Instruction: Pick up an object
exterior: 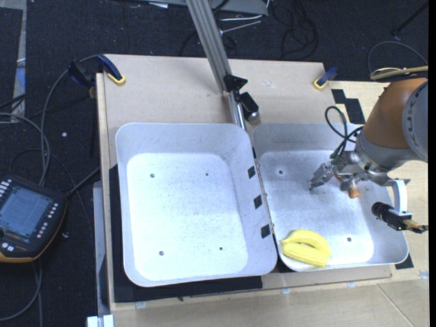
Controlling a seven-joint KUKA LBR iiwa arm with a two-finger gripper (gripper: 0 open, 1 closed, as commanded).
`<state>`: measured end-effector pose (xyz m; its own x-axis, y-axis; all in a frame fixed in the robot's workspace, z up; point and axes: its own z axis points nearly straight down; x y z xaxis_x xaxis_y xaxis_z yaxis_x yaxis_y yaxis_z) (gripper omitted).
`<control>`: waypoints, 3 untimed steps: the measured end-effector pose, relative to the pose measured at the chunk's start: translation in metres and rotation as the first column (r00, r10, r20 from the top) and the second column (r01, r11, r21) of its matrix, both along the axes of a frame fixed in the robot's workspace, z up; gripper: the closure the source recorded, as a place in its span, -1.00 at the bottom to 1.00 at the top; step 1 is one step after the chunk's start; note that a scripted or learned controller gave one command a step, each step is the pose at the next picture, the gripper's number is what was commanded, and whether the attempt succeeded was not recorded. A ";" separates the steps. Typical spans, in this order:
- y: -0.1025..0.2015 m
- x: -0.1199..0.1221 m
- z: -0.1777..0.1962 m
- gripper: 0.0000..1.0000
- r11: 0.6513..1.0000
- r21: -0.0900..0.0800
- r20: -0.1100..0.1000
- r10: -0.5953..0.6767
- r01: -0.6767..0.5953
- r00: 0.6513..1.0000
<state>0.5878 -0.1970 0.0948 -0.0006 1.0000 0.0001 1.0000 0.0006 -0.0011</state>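
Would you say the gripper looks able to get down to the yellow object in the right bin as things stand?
Probably yes. The yellow object lies alone at the near edge of the right bin, with nothing on top of it, and the gripper hangs over the same bin. The nearby bin wall might hamper a grasp.

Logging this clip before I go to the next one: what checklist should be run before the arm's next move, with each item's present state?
1. Target present: yellow banana-shaped object lies at the right white bin's near edge: ok.
2. Two-finger gripper over the right bin: ok.
3. Gripper above the target: not ok, it hangs farther back.
4. Anything between the fingers: nothing visible, ok.
5. Finger opening: cannot tell.
6. Path to the target free of other objects: ok.
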 end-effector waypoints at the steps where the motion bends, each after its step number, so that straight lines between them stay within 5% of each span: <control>1: 0.000 0.000 0.011 1.00 1.000 -0.001 0.002 0.000 0.000 1.000; 3: 0.000 -0.003 0.107 1.00 1.000 -0.001 0.006 0.000 0.000 1.000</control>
